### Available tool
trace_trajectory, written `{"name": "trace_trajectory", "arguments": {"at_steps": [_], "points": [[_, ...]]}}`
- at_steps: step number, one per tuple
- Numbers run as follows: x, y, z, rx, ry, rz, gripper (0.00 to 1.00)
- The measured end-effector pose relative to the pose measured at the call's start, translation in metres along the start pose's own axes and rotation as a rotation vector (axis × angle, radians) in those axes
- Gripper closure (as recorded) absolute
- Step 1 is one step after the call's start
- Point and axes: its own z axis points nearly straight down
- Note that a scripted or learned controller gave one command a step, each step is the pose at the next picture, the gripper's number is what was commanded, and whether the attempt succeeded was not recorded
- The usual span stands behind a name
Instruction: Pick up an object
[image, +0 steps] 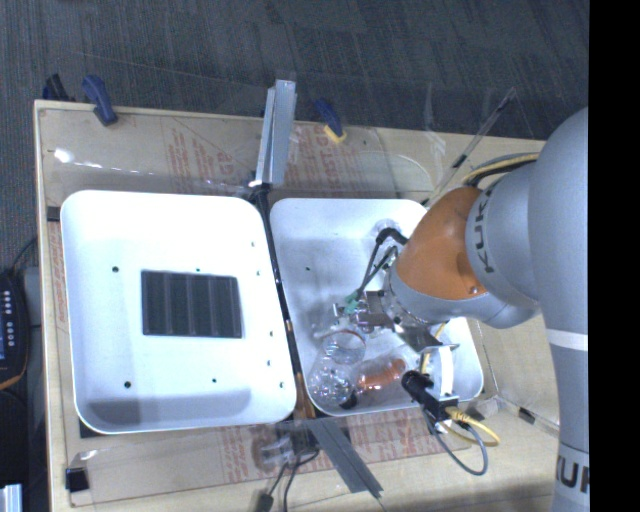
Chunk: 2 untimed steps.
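While the arm (520, 240) reaches in from three o'clock, its orange band (440, 250) hangs over the right bin (310, 235), and the claw (362, 315) sits low over that bin's middle; whether it is wide, narrow or holding anything cannot be told, since the wrist hides it. Just beside the claw, toward seven o'clock, lie the things to be picked: a clear, crinkled plastic cup or bottle (335, 368) near the bin's six o'clock wall, and next to it, toward three o'clock, a copper-coloured item (380, 375) too blurred to name. A small green-and-white piece (352, 301) shows right at the claw. The left bin (160, 230) holds a dark ribbed rectangular block (191, 304) lying flat at its centre.

Both bins rest on a pale worktop (150, 150) printed with faint reddish lettering too small to read. Blue clamps (98, 98) grip its twelve o'clock edge, and a grey upright bar (275, 130) stands between the bins there. Dark carpet (300, 40) lies beyond. Cables (465, 440) trail near five o'clock.

On the arm's grey casing, the letters "KU" (483, 240) can be read.
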Motion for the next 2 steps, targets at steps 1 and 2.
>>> {"name": "trace_trajectory", "arguments": {"at_steps": [1, 2], "points": [[0.000, 0.002, -0.011, -0.004, -0.002, -0.005, 1.00], [0.035, 0.060, -0.101, 0.020, -0.005, -0.031, 1.00]]}}
